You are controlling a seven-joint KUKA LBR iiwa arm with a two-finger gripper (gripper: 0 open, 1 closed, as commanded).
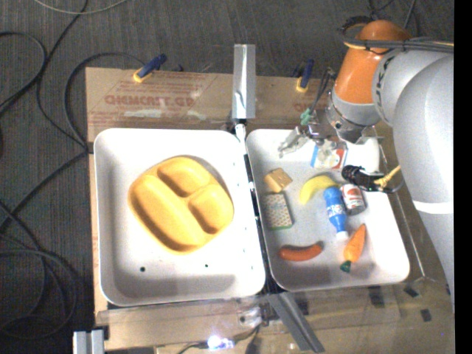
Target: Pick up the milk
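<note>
milk [327, 155]: right bin [391, 271], 1 o'clock corner, under wrist
end effector [297, 140]: fingers spread, holding nothing, at 9 o'clock of milk
neighbours: banana [316, 186], blue bottle [335, 211], can [353, 198] at 6 o'clock
left bin [110, 271]: yellow tray [181, 202]

A bulky pale-grey arm [428, 124] with a glossy orange band [361, 68] and thin dark cables.

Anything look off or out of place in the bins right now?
Nothing spilled or damaged. The yellow divided plate sits askew in the left bin. In the right bin, the milk carton lies under the gripper, crowded by the banana.
</note>
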